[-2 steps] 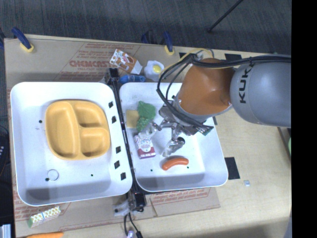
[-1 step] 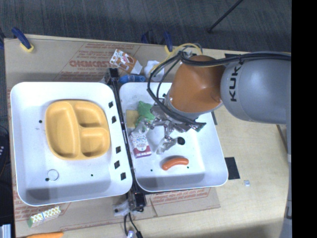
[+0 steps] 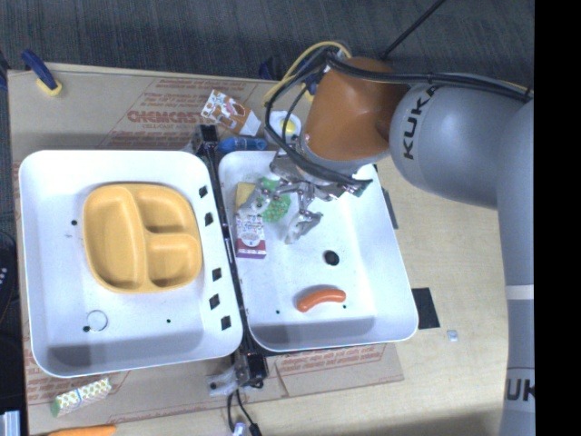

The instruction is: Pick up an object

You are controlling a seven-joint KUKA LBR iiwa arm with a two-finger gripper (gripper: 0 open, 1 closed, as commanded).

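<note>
Two white bins side by side on the surface. Left bin (image 3: 36, 243) holds a yellow divided tray (image 3: 141, 236), lying flat, and a small clear ring (image 3: 96, 320) near its front left corner.

Right bin (image 3: 390, 280) has several things: a green packet (image 3: 272, 203) and a yellowish piece (image 3: 245, 193) at the back left, a red-and-white packet (image 3: 251, 232) just in front of them by the left wall, an orange sausage-shaped toy (image 3: 320, 299) near the front, well apart from the rest, and a small dark spot (image 3: 331, 259) between the sausage and the gripper.

Arm (image 3: 454, 143) reaches in from the right, orange band above the wrist. Gripper (image 3: 304, 216) hangs over the back part of the right bin, just beside the green packet, jaws pointing down; cannot tell if the jaws are spread or closed, and nothing visibly sits between them.

Outside the bins: a snack pack (image 3: 222, 109) behind them, a blue thing (image 3: 241, 143) at the back gap, a small packet (image 3: 82, 394) at the front left.
</note>
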